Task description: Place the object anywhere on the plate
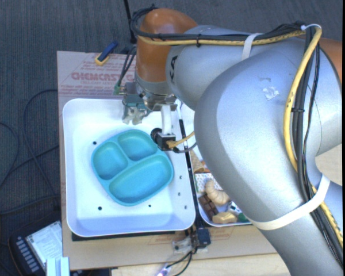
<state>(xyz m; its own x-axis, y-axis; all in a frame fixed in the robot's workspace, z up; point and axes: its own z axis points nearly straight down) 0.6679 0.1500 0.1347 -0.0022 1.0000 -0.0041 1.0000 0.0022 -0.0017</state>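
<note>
Gripper (135, 112) hangs over left bin (75, 171), just above blue plate (132, 165); finger state cannot be told. No object discernible between them.

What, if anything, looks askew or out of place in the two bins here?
The blue plate sits rotated at a slant to the left bin walls, not squared up. Its three compartments look bare. Small items in the right bin are piled against its near corner. No spill or damage visible.

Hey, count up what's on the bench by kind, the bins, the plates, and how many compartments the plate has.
White bins: 2, the left bin and the right bin
Blue plates: 1, the plate in the left bin
Plate compartments: 3
Total: 3 things, counting bins and plate.
</note>
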